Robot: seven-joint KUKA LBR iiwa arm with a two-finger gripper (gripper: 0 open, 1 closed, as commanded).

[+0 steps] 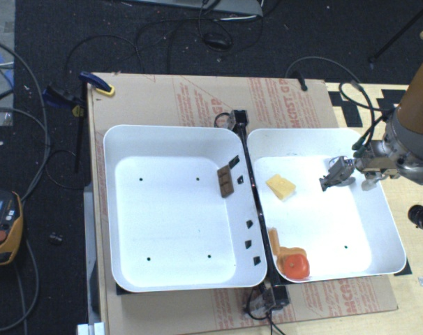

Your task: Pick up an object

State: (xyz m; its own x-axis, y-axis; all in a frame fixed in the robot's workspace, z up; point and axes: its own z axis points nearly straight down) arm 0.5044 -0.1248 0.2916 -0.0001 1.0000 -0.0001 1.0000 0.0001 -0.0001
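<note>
gripper (335, 174) over right bin (379, 208), finger state can't tell, nothing seen held | targets: yellow block (281, 186) just left of it, orange-red object (293, 260) in near corner against wall | risk: descent misses block or nudges it away; corner piece blocked by wall

Cardboard-topped bench (197, 93), blue-and-yellow clamp (96, 84) at its far left corner, cables (30, 138) across dark floor

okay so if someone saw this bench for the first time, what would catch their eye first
Probably the red-orange object in the near left corner of the right bin, bright against white. Next, the yellow block farther back in that bin, with the gripper hovering just to its right.
</note>
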